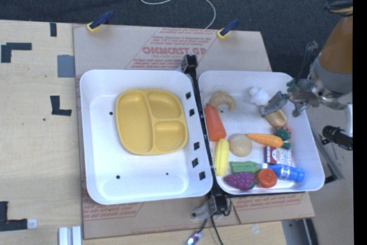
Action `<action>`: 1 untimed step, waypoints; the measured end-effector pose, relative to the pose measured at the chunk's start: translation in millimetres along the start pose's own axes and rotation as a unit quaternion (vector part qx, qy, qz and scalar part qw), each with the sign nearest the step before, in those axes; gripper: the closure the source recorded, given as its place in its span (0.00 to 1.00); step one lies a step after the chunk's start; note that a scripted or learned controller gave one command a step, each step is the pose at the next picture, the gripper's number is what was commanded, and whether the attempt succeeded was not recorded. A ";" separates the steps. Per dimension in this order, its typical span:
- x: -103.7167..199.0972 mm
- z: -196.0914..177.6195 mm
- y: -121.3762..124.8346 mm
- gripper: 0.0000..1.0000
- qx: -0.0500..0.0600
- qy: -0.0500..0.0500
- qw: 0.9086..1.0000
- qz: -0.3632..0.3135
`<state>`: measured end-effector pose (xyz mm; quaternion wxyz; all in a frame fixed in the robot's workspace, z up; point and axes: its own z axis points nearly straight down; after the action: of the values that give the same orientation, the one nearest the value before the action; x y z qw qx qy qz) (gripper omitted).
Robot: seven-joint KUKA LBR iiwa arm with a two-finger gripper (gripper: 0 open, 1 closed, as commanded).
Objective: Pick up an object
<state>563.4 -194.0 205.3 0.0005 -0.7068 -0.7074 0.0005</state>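
Item: gripper (285, 105), fingers spread apart, nothing between them, poised over the right bin (312, 140). Just beside one finger we note a tan bread roll (276, 118), with the carrot (265, 138) close below it. Risk, in our judgement: crowded neighbours could deflect a finger and spoil the grasp.

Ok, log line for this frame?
arm: right bin far edge | gripper: over small tan item | held: nothing seen | yellow plate: left bin
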 end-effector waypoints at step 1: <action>64.7 112.7 -52.7 0.00 0.001 0.000 1.000 0.000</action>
<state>510.5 -129.3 92.7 0.0014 -0.7070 -0.7073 0.0007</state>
